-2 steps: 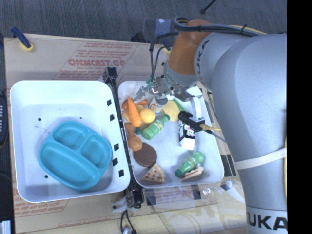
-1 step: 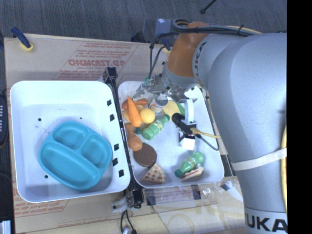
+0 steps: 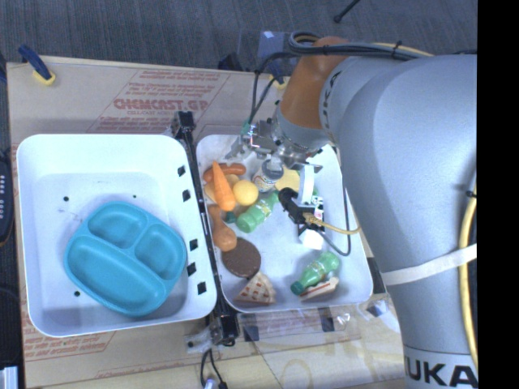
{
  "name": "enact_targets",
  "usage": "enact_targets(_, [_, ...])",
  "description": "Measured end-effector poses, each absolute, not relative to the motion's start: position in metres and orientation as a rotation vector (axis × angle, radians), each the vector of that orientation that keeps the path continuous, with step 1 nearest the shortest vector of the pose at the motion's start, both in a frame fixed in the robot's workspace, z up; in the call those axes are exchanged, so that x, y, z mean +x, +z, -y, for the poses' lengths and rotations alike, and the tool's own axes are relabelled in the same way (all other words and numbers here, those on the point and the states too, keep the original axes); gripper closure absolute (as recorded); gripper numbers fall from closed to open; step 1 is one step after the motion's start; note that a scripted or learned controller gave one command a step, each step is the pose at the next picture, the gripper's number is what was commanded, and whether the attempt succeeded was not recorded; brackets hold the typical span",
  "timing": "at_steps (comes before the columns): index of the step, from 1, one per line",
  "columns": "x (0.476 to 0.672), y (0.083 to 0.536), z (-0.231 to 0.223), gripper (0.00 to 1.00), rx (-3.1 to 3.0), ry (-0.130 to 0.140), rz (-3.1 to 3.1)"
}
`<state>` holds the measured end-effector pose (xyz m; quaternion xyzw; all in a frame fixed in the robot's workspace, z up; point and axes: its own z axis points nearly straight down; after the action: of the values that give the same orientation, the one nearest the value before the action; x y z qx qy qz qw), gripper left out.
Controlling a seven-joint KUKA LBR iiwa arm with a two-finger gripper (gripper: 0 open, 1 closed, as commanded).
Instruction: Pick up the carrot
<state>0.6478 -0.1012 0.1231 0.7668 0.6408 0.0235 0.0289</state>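
Orange carrot (image 3: 220, 183): lying in right bin (image 3: 355, 259), top-left corner, touching yellow fruit (image 3: 246, 193).
Gripper (image 3: 272, 168): hovering just beside it, up-right.
Jaws: can't tell, spread or closed.
Advice: approaching along carrot's narrow width, avoiding green bottle (image 3: 254, 215).

- The arm (image 3: 413, 193) is a thick, smooth, light-grey shell with rounded joints.
- An orange band (image 3: 304, 96) rings it above the wrist.
- Black cables (image 3: 349, 49) run along the top.
- Dark letters "UKA" (image 3: 442, 373) show at the lower edge.
- A pale seam line (image 3: 430, 266) crosses the shell.
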Motion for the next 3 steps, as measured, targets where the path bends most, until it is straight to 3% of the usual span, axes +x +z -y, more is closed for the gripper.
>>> enact_targets(1, [0.657,0.123,0.097,0.00,2.423,0.044,-1.919])
enact_targets(3, [0.639,0.123,0.096,0.00,2.464,0.069,-1.851])
